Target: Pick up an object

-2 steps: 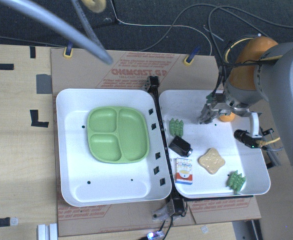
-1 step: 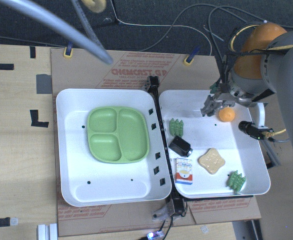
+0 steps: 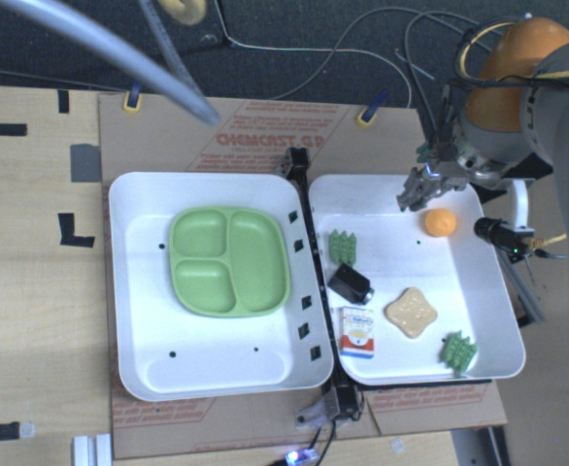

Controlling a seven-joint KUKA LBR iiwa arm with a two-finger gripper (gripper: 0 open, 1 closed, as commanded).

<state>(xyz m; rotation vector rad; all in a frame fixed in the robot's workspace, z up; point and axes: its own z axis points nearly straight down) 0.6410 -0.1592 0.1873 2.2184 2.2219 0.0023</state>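
End effector (image 3: 417, 191) over the far edge of the right bin (image 3: 488, 304), released or clenched impossible to tell, nothing visibly between its tips. Just beside it, an orange ball (image 3: 441, 223). Nearer the divider, a green block (image 3: 342, 247), a black object (image 3: 350, 283) and a small carton (image 3: 357, 332). Beige cracker-shaped piece (image 3: 410, 312) mid-bin; green toy (image 3: 458, 351) at the near corner. Left bin (image 3: 134, 289) with 1 green divided plate (image 3: 230, 261).
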